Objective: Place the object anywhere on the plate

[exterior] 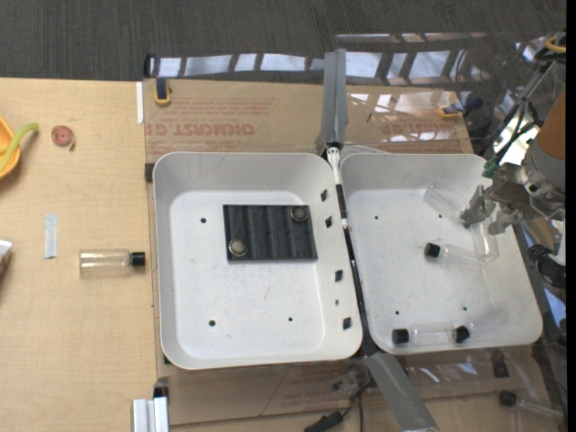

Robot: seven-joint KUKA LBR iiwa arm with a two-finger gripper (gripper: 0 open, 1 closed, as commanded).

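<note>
Right bin (504,327): one clear vial (430,336) lies at the near wall, a second vial (459,254) mid-bin. Gripper (484,216) sits just above that second vial, finger state indeterminate. Left bin (180,331): black plate (270,232).

We had one camera, fixed above the bench (72,331) and looking down at a slant, so the far edge sat at the top of the frame. It stood far enough back to take in both white bins whole, the left bin (180,331) and the right bin (504,322) side by side near the centre. The arm (549,151) reached in from the right edge. Wooden benchtop ran off the left side.
</note>
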